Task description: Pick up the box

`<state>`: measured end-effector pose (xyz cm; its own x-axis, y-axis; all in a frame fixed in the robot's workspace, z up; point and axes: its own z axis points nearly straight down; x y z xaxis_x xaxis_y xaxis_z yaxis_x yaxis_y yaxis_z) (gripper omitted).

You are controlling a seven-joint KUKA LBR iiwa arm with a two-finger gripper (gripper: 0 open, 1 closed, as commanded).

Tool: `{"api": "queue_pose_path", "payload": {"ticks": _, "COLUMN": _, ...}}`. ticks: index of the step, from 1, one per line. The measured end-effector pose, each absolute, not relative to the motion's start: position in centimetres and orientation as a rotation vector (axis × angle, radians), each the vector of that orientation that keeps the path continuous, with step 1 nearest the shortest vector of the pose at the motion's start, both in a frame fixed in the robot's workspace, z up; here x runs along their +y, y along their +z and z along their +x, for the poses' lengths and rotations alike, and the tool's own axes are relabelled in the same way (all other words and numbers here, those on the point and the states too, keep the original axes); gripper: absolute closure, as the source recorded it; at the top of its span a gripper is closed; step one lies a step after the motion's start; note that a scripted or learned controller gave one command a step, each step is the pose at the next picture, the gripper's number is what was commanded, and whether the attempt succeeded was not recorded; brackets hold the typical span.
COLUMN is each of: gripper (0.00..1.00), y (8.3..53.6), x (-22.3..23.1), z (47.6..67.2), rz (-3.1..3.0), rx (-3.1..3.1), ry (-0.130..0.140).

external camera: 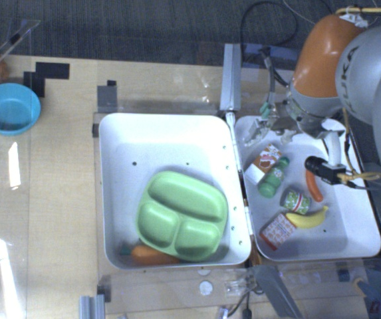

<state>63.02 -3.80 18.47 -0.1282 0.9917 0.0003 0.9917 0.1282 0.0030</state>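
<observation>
Box (278, 230) lies near in the right bin (366, 241), touching one banana (308, 218). Beyond, I count one can (296, 201), one green bottle (272, 177), one carton (268, 157). Gripper (278, 119) hangs farthest; grip state: I cannot tell.

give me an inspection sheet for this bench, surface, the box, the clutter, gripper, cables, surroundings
Surface: wooden bench bearing a left bin and a right bin.
Job's things: red box lying in the right bin's near part, beside the banana.
Clutter: green divided tray and carrot in the left bin; green bottle, small carton, can, red-orange item in the right bin.
Grippers: gripper over the right bin's far edge; fingers unclear.
Cables: black cable looping behind the arm.
Surroundings: blue bowl at far left.
</observation>
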Motion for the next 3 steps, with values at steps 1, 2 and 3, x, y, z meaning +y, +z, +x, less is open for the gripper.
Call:
{"api": "queue_pose_path", "payload": {"ticks": 1, "gripper": 0.00, "y": 8.8, "x": -10.3, "z": 65.9, "rz": 1.931, "rx": 2.469, "ry": 0.007}}
{"api": "queue_pose_path", "payload": {"ticks": 2, "gripper": 1.00, "y": 10.2, "x": -10.1, "z": 66.2, "rz": 1.923, "rx": 2.468, "ry": 0.016}}
{"api": "queue_pose_path", "payload": {"ticks": 3, "gripper": 1.00, "y": 18.8, "x": -3.5, "z": 66.3, "rz": 1.733, "rx": 2.611, "ry": 0.009}}
